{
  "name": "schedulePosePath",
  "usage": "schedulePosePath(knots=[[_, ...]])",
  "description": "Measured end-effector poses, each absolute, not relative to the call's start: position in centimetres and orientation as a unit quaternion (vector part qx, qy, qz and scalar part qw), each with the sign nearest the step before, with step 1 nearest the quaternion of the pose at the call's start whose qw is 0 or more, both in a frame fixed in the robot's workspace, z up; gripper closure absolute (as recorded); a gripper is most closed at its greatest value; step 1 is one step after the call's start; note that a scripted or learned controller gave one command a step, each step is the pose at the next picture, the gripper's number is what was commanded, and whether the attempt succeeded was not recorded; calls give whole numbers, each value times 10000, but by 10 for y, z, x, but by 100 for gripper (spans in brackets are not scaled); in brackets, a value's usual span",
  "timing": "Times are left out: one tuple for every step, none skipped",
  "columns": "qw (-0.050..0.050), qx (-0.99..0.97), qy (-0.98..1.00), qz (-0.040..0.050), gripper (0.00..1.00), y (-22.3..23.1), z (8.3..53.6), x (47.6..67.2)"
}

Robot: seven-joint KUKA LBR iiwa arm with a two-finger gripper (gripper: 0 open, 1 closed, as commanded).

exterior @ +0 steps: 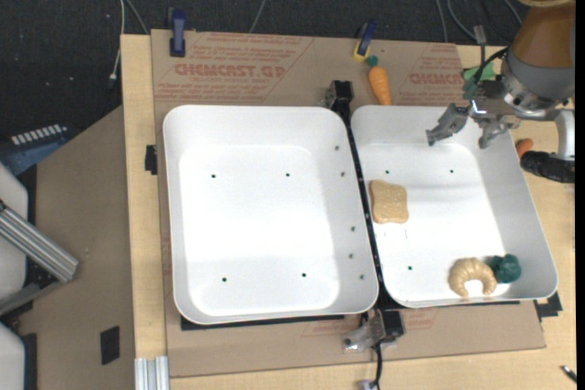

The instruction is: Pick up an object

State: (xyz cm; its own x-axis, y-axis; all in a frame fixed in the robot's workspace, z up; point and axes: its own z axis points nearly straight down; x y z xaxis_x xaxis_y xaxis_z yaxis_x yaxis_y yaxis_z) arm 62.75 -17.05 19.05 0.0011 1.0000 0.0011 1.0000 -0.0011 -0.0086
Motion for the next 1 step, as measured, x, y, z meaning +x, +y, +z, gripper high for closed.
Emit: schedulePosePath(knots=[[-4,-7070,-7072,-4,0,-170,196,630]])
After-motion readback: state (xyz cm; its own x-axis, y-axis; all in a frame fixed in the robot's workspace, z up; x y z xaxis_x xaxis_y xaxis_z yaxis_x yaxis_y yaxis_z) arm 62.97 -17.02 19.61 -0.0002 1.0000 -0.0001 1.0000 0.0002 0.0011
